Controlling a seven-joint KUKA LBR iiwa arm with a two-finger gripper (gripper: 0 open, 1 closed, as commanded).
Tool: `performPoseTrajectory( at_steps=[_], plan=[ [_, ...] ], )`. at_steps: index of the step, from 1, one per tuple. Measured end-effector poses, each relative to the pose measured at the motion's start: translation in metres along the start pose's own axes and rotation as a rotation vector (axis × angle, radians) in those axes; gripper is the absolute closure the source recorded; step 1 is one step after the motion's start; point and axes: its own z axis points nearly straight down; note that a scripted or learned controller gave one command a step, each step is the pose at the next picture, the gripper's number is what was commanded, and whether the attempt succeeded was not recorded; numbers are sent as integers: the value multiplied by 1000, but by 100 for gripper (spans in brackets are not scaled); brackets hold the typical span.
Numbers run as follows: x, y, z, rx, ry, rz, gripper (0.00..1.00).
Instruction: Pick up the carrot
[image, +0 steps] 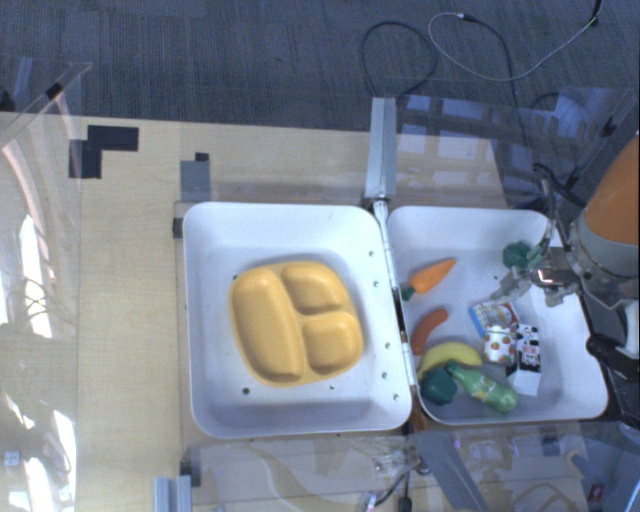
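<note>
Carrot (432, 275) looks light, stiff, slick plastic, lying clear: pinch mid-body across its width; hand (535, 272) well apart, grip state unreadable.

Lying in the right bin (575, 400): carrot (431, 276) far left, banana (450, 354) nearer; gripper (527, 279) hovering right of them; yellow tray (296, 322) sitting in the left bin (205, 330).

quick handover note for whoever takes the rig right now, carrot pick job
Gripper: over the right bin's far right side, near a green item; open or shut cannot be told.
Carrot: lying in the right bin's upper left, near the divider, well apart from the gripper.
Done: nothing visible; carrot not lifted.
Left: move the gripper over the carrot, descend, grasp, lift.
</note>
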Motion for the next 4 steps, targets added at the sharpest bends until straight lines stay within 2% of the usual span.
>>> performPoseTrajectory(
  at_steps=[1,2,3,4],
  plan=[
    [44,61,73,-1,-1,-302,0],
    [68,95,98,-6,-3,-330,0],
    [69,97,84,-14,-2,-332,100],
    [117,133,-2,-8,-3,-734,100]
  ],
)
